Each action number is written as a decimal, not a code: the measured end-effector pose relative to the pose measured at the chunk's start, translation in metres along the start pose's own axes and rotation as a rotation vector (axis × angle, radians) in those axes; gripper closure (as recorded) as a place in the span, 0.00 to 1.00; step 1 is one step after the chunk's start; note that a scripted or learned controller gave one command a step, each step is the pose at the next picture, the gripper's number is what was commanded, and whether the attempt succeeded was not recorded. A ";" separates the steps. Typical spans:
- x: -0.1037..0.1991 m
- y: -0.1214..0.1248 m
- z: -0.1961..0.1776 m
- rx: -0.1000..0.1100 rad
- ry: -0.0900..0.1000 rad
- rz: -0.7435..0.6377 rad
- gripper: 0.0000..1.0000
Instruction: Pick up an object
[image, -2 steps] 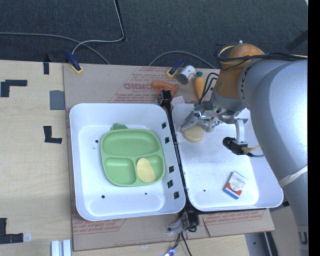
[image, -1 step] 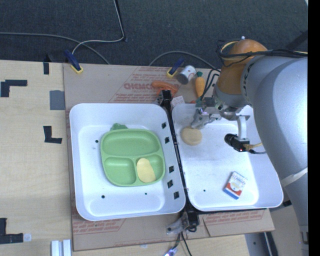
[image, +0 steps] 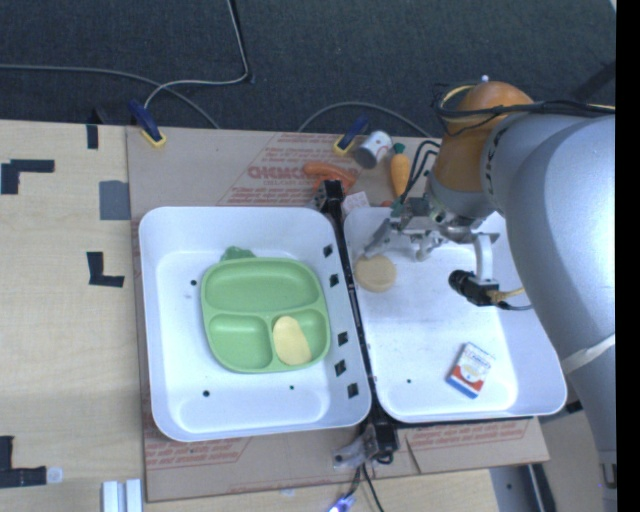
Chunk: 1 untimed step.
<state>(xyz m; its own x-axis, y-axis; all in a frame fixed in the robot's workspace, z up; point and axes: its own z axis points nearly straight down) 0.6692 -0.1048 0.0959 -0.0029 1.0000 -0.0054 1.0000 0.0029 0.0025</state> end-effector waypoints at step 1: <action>0.003 0.002 0.006 -0.006 0.003 0.002 0.00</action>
<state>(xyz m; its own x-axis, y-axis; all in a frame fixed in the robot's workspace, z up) 0.6713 -0.1019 0.0901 -0.0011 1.0000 -0.0027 1.0000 0.0011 0.0089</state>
